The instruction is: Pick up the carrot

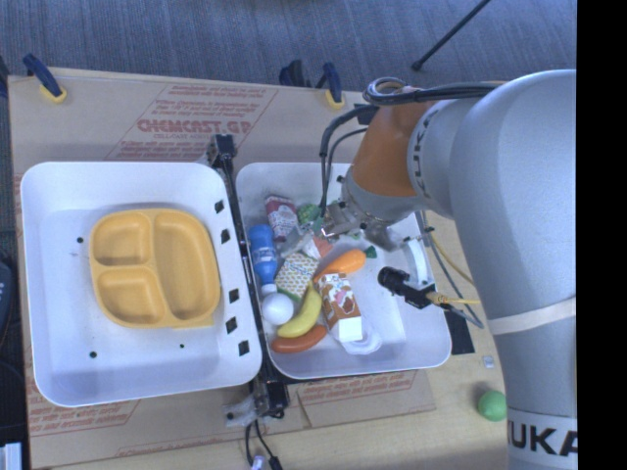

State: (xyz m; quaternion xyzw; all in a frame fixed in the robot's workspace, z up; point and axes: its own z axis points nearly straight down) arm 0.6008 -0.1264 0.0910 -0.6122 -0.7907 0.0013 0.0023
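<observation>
Two shallow white bins of smooth moulded plastic are sitting side by side on a worktop [176, 116] covered by brown printed cardboard. The left bin [39, 292] is being occupied by a yellow tray [155, 265], rounded at the corners and divided into three compartments. The right bin [431, 336] is crowded with small objects. The carrot [343, 261], a smooth orange tapered piece, is lying tilted near the middle of that bin, just beside the upper end of a curved yellow banana [308, 311] and above a printed carton [336, 297]. A blue bottle [262, 248] is lying along the left wall, with a round white ball [277, 307] just nearer than it and a glossy red-orange sausage shape [299, 339] at the near edge. A checkered packet [295, 273] is sitting between the bottle and the banana, and a red-and-white packet [280, 214] is lying at the far side. The grey arm [509, 194], matt and cylindrical with an orange band, is reaching in from the right, and the hand [335, 225] is being held low over the cluster, just beyond the carrot's far side. Whether the hand is apart or together cannot be told, as it is being hidden by the wrist. A small green ball [492, 403] is resting on the worktop to the right of the bins.
</observation>
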